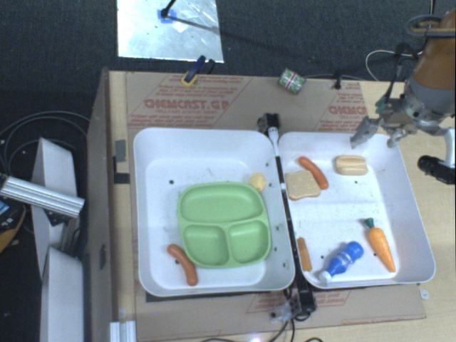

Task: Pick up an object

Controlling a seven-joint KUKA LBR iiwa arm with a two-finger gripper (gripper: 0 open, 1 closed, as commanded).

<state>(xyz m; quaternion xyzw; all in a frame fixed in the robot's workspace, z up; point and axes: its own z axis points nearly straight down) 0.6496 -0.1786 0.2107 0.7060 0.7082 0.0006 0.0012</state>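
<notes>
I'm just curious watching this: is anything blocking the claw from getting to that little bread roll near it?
Nothing visible does. The gripper hangs open above the right bin's far edge, and the bread roll lies just below it, apart from the sausage and toast slice.

Several toy foods lie in the right bin (417, 212). A tan bread roll (350, 164) rests near its far edge. A hot dog (313, 172) touches a toast slice (302, 185). An orange carrot (380, 246) and a tilted blue bottle (341, 259) lie near its front.

Even overhead light, slightly soft focus, glare on the foil sheet (169, 18).
</notes>
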